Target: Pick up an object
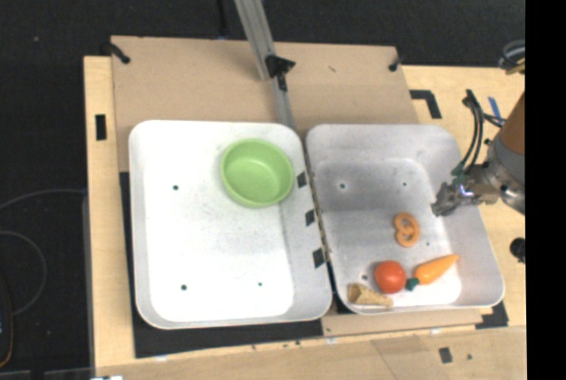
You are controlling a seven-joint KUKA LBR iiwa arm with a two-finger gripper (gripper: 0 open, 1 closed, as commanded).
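White bins: two shallow trays lie side by side on the bench (102,219); the left bin (168,219) and the right bin (363,166) almost touch along their inner edges.
Hard to see: the arm (511,159) is cut off at the 3 o'clock edge of the view, so I see just its wrist part and some cables. The gripper (445,200) is small and dark against the bin wall, and I cannot tell if its fingers are apart or together.
Also unclear: the pale piece (370,296) at the 6 o'clock wall of the right bin is difficult to name; it looks like a beige wedge of toy food.
Left bin contents: one green bowl (257,172), upright, at about 1 o'clock in this bin, near the inner edge.
Right bin contents: four small things, all in the half toward 5 o'clock. The brown pretzel (407,229) lies alone, nearest to the gripper. The red tomato (390,277) sits just beside the orange carrot (435,268), which lies tilted with its tip toward 2 o'clock. The pale piece lies just beside the tomato at its 7 o'clock side.
Arm pose: it reaches over the 3 o'clock rim of the right bin, the gripper pointing toward 9 o'clock, at 1 o'clock from the pretzel, apart from it.
Behind the bins: a grey metal pole (249,3) rises toward 12 o'clock from the bench.
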